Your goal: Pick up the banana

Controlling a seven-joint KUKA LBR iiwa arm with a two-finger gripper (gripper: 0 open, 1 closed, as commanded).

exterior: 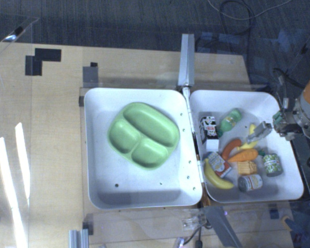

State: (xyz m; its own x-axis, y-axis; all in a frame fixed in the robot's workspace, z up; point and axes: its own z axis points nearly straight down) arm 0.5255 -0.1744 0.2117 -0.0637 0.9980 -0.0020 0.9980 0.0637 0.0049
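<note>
The banana is yellow and curved. It lies near the front left corner of the right bin, partly under a small printed packet. My gripper hangs over the right middle of that bin, reaching in from the right. It is well apart from the banana, up and to the right of it. A small yellow thing shows just beside the gripper's tip. Nothing can be seen held in it.
The right bin also holds a green bottle, a cow-patterned carton, a carrot, a green-labelled can and a grey can. A green divided plate sits in the left bin.
</note>
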